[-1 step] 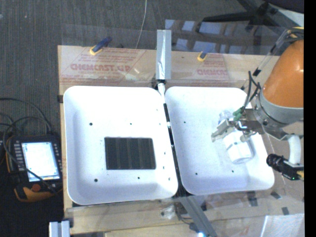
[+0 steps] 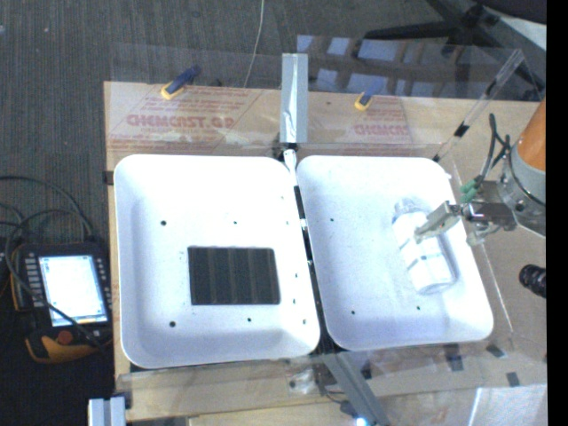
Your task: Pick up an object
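Note:
A clear plastic bottle-like object (image 2: 424, 254) lies in the right bin (image 2: 355, 282), toward its right wall. My gripper (image 2: 429, 225) reaches in from the right edge, and its tip is over the upper part of this object. I cannot see whether it touches the object. A flat dark ribbed rectangle (image 2: 233, 275) lies in the middle of the left bin (image 2: 151, 238), far from the gripper.
The two bins meet along a dark seam (image 2: 303, 238). A grey post (image 2: 294, 96) stands behind them on the wooden board. A handheld screen unit (image 2: 67, 289) with cables sits off the bench at the left. Cables hang beside the wrist (image 2: 497, 162).

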